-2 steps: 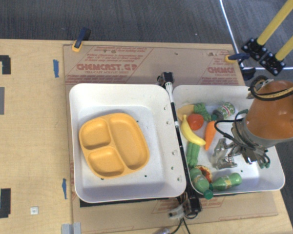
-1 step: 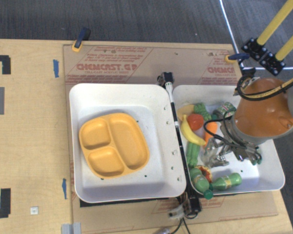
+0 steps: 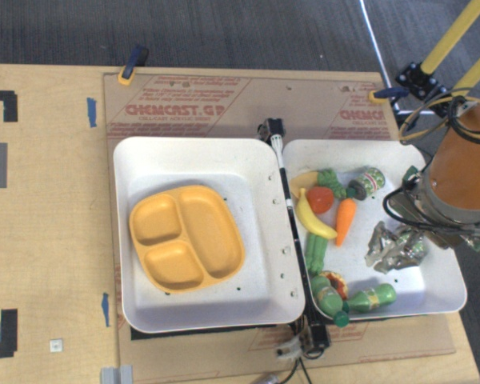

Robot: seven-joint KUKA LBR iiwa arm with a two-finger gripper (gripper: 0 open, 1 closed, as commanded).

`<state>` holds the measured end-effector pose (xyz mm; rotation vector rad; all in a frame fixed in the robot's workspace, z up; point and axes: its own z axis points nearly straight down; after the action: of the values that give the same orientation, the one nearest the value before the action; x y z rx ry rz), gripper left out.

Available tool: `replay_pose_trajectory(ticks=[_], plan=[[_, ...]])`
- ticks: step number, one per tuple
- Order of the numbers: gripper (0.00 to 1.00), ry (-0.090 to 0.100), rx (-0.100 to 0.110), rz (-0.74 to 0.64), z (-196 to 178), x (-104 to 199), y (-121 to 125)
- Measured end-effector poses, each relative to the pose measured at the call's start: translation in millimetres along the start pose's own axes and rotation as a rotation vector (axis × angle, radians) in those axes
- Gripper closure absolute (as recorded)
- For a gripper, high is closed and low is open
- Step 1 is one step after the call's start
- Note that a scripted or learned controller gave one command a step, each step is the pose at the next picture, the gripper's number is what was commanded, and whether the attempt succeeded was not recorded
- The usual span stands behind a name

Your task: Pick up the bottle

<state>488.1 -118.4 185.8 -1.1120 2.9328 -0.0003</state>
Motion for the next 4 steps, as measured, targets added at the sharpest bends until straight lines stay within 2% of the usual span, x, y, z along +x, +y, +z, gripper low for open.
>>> replay_pose_trajectory(ticks=[1,2,3,4], plan=[[1.0,-0.002,0.007,-0.164,97,-15,4],[1.0,-0.001,-0.001,-0.405,1,-35,29],[1.0,-0.008,0.01,-0.578,89,-10,17],[1.0,-0.007,0.003,-0.968,98,2,8]])
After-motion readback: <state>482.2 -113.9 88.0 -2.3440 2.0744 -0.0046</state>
